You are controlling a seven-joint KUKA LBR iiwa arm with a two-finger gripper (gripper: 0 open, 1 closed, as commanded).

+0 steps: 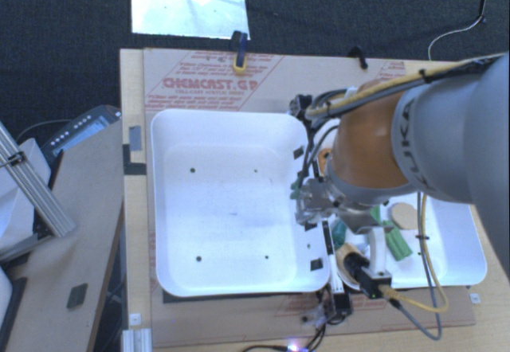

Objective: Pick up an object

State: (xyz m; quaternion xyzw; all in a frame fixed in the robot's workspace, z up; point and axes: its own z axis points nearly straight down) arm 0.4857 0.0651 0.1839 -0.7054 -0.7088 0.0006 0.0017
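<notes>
camera view: hand (317, 209) low at right bin's (458, 243) left wall, hidden from above, can't tell if spread or closed. green block (397, 244) in same bin, beside tan disc (406, 215). looks light, rigid; grip across its narrow sides.

grey arm (446, 127) over right bin (466, 259), green object (397, 244) inside it, left bin (231, 207) alongside

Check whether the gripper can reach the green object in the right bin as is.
Probably yes. The green object lies uncovered in the right bin, close to the gripper; a tan disc beside it could crowd the grasp.
</notes>
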